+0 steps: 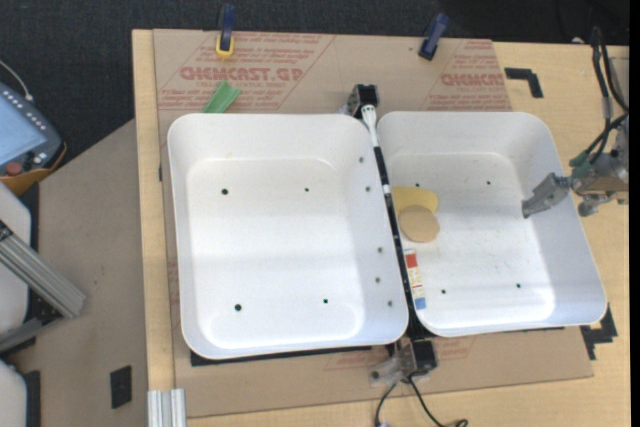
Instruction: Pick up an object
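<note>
The pincer (545, 195) hovers at the right bin's (500, 320) far rim, its spread unclear; the tan disc (420, 223) sits flat, so a grab could slip.

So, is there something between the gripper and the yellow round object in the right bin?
Nothing visible. The gripper sits at the right bin's far right side, the yellow round object lies by its left wall, and bare white floor separates them.
</note>
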Robot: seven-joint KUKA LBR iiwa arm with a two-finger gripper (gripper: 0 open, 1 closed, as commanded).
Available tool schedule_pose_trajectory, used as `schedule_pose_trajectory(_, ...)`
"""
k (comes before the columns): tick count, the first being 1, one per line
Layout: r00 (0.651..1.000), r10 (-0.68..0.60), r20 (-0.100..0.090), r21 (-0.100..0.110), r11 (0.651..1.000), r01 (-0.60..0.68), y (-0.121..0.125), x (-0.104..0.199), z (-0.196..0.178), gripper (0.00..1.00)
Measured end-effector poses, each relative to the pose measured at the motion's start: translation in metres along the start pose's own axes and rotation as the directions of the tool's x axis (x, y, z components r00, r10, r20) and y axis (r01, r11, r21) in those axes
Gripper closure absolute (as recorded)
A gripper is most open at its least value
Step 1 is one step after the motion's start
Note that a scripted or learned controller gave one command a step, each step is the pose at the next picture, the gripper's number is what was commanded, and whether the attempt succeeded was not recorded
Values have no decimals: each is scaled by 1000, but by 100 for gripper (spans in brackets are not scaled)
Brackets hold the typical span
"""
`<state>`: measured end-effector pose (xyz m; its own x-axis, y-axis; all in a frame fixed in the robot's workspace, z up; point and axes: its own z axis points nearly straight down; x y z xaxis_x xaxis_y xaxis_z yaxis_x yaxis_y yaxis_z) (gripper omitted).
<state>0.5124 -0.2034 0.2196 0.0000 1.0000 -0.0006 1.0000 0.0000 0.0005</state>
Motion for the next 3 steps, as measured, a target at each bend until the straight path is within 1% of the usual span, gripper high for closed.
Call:
schedule_pose_trajectory(1,1000,-6,9,-24,1000,6,116,-7,-202,0)
schedule_pose_trajectory(2,1000,-13,0,-20,1000,13,114,101,-326,0)
schedule_pose_trajectory(3,1000,-10,-2,-5,1000,10,143,183,-315,0)
